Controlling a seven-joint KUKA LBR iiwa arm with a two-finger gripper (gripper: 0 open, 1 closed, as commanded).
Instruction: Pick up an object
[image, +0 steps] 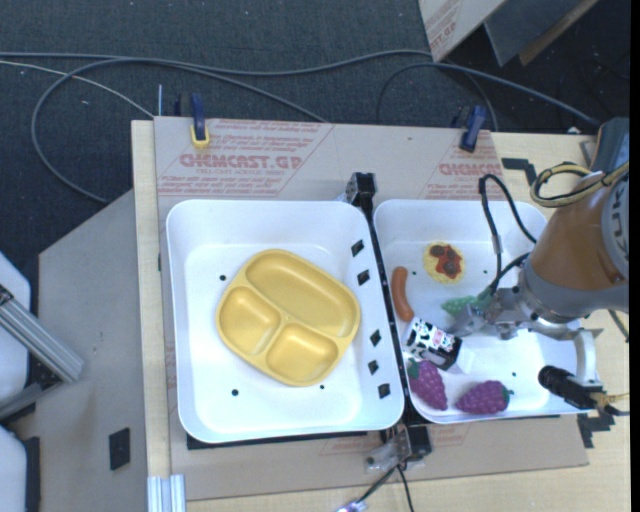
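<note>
While down low in the right bin (520, 222), with the green toy (462, 304) at 10 o'clock of the gripper (480, 318), not seen lifting anything yet (cannot tell if open or closed). Left to do: grab, then lift.

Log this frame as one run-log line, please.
arm: over right bin | hand: low by green toy, grasp unclear | left bin: yellow tray | task: nothing visibly lifted
</note>
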